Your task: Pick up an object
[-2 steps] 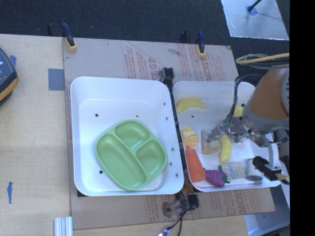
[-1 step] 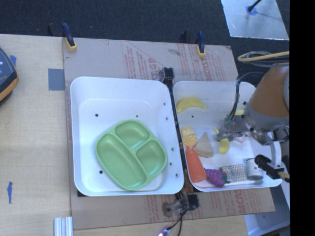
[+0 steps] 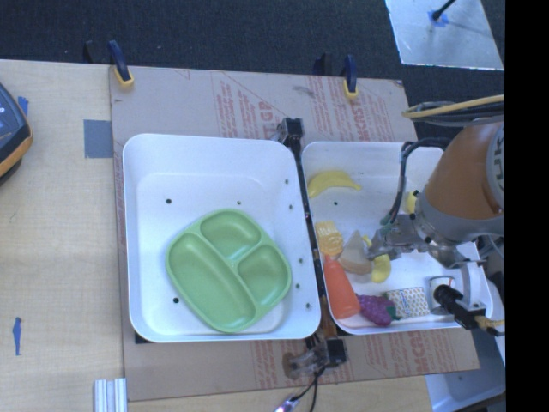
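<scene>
Hovering jaws (image 3: 386, 245) just above yellow lemon (image 3: 380, 269) in right bin (image 3: 360, 157)

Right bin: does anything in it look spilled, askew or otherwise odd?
Nothing stands out. The toy food sits loosely jumbled inside the right bin: banana near the top, orange carrot and purple grapes at the bottom. The green plate lies flat in the left bin.

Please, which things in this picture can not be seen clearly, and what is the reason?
- Hand, camera view: small and dark under the arm; its fingers cannot be made out.
- Right bin: the arm covers its right side.
- Tan item and yellow item by the hand: partly covered and blurred; cannot be identified.
- Purple item and patterned item: too small to identify.
- Device: cut off by the left edge.
</scene>
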`<state>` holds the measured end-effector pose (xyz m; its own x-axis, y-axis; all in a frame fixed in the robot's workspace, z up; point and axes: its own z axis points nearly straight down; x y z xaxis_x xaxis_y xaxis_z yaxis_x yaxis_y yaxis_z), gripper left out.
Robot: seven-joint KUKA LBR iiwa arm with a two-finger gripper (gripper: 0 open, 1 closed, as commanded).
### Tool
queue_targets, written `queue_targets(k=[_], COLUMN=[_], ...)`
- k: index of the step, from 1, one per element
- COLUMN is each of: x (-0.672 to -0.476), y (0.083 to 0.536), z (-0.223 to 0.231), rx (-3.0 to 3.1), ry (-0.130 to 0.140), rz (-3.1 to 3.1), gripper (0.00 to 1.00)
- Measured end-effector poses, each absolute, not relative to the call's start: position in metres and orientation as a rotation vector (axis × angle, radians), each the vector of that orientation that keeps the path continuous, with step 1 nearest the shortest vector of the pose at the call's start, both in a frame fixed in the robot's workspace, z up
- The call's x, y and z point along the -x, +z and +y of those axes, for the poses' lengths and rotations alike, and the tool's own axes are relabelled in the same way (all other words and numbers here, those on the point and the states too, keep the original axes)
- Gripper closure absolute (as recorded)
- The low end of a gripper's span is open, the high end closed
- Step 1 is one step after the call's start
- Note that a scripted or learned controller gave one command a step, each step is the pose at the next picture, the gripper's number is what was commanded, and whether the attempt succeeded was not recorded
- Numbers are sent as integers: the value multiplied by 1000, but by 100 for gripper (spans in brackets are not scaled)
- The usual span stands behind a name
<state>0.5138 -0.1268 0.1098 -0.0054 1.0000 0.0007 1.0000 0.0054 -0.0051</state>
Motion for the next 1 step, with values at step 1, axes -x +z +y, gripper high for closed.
queue_targets(k=[1], x=[-519], y=[192], z=[-42], rx=[2213], ry=[3], rz=[-2225], gripper=[100])
